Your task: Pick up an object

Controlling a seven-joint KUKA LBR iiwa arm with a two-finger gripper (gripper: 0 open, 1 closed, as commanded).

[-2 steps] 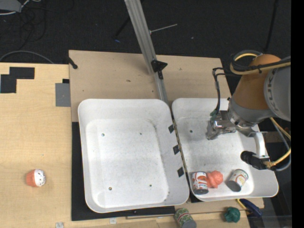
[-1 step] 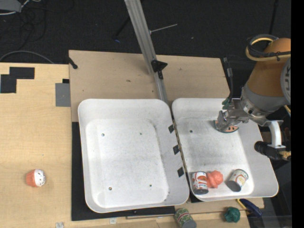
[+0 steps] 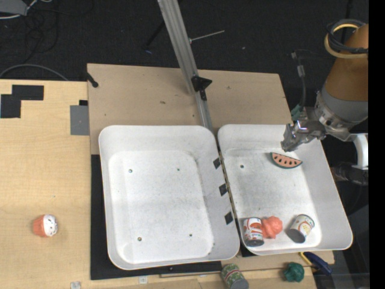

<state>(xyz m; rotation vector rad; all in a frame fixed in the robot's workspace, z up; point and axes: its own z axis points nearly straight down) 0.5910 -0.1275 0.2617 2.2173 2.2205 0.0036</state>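
Watermelon slice point(image 3: 286, 160) lies flat in right bin point(image 3: 328, 185), upper part, right of frame centre. Pincer point(image 3: 293, 136) just above-left of it, nothing visibly between fingers; released or clenched, can't tell. Two cans point(image 3: 253, 230) point(image 3: 300, 227) and an orange lump point(image 3: 272, 226) along bin's lower edge.

My single camera is fixed above the bench point(image 3: 240, 83) and looks down at a slant, from far enough off to take in both white bins whole: the left bin point(image 3: 157, 138) fills the middle of the view, the right bin point(image 3: 325, 185) sits beside it. The arm point(image 3: 346, 77) enters from the right edge. Dark floor lies along the top.
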